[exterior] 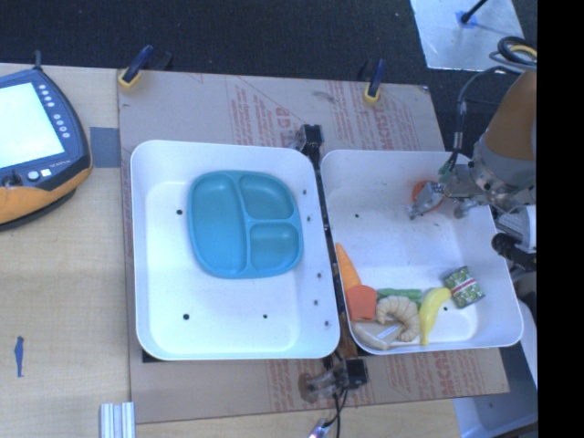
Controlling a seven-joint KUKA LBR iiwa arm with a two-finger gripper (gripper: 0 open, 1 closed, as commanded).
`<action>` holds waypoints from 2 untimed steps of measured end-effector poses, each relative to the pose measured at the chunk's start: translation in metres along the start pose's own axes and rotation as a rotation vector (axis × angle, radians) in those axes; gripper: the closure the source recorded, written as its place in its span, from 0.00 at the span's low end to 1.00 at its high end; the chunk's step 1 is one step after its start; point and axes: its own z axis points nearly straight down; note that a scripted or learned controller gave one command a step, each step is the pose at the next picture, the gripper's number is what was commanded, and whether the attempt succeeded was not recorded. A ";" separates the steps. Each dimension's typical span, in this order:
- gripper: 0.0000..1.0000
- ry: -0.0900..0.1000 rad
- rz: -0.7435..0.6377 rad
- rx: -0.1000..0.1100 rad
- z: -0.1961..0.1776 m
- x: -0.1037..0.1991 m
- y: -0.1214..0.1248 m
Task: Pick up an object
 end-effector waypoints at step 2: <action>0.00 0.000 -0.004 0.001 -0.010 0.000 0.000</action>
